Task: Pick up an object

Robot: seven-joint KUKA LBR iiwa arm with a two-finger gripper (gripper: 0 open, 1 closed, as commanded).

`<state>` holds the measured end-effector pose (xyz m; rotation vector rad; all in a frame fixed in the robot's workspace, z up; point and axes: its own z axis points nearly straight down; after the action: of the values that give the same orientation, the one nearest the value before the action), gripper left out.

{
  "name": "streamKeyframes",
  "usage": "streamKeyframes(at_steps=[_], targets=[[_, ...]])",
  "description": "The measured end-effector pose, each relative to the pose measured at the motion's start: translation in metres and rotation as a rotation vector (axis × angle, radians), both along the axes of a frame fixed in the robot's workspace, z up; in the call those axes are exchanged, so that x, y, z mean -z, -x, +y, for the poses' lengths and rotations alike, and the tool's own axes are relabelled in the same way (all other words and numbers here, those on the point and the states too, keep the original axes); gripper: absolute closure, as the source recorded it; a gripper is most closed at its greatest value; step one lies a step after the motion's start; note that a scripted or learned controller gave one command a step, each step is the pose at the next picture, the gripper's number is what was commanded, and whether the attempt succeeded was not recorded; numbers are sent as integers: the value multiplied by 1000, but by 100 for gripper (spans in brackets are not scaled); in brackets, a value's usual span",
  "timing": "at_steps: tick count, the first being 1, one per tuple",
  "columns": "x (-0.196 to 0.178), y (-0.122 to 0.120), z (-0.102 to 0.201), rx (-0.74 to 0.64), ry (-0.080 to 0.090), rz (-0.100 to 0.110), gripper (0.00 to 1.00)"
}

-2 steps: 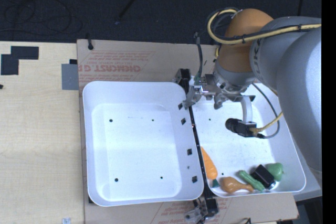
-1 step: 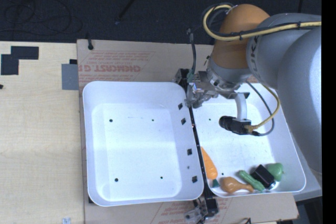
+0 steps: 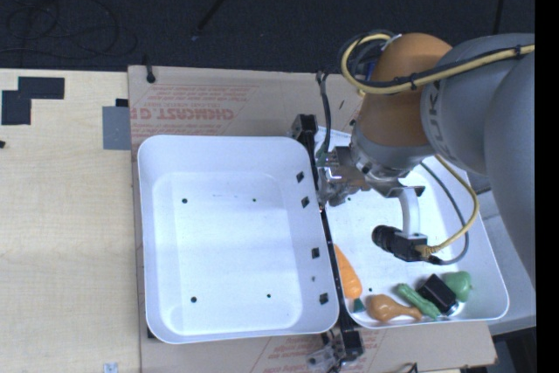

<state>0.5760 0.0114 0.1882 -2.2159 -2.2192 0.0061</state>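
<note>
The right bin (image 3: 489, 293) holds several small items at its near end: an orange carrot (image 3: 349, 273) by the left wall, a tan gourd-shaped piece (image 3: 389, 307), a green stick-like piece (image 3: 417, 299), a black block (image 3: 437, 293) and a green rounded piece (image 3: 458, 282). My gripper (image 3: 335, 179) hangs below the orange wrist band (image 3: 397, 100), low over the far left part of the right bin, close to the wall between the bins. It is well behind the items. Its tip is small and partly hidden by the wrist.
The left bin (image 3: 148, 188) lies beside the right one, their walls meeting at black clips (image 3: 314, 253). A black cable plug (image 3: 397, 242) with a yellow cable hangs from the arm over the right bin's middle. Cardboard (image 3: 218, 100) lies under both bins.
</note>
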Motion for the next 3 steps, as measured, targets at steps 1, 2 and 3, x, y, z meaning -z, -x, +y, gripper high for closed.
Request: streamKeyframes(at_steps=[1, 2, 3], targets=[[-9, -2, -2, 3, 1, 0, 100], [2, -1, 57, -2, 0, -1, 100], [1, -2, 54, 1, 1, -2, 0]])
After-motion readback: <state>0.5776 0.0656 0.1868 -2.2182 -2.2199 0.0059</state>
